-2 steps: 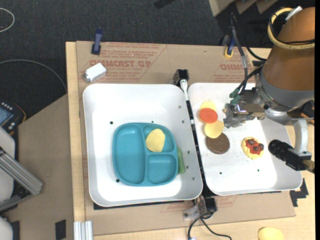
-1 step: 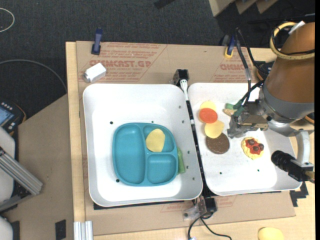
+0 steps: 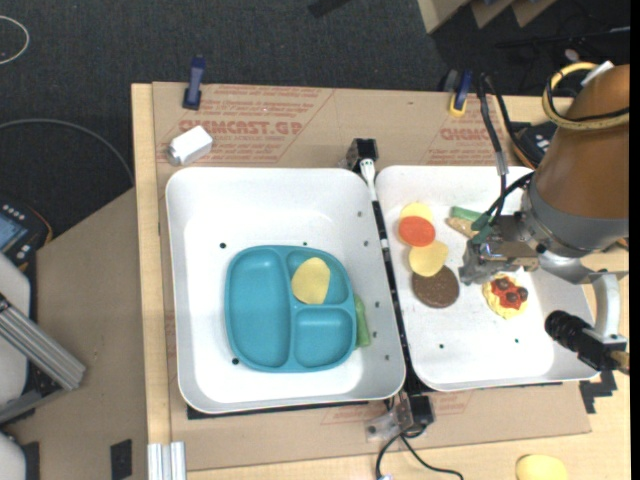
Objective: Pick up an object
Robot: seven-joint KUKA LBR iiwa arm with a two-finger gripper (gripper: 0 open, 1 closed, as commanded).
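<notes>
Over the right bin, my arm hangs low with its claw among the toy food.

I should drop straight onto one piece, maybe the brown cookie just left of the claw, away from the pizza piece. My arm hides the claw tips, so I cannot tell if they grip anything.

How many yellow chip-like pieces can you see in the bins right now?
2. One yellow piece lies in the teal tray in the left bin. The other lies in the right bin, just below the orange piece. The arm may hide more.
</notes>
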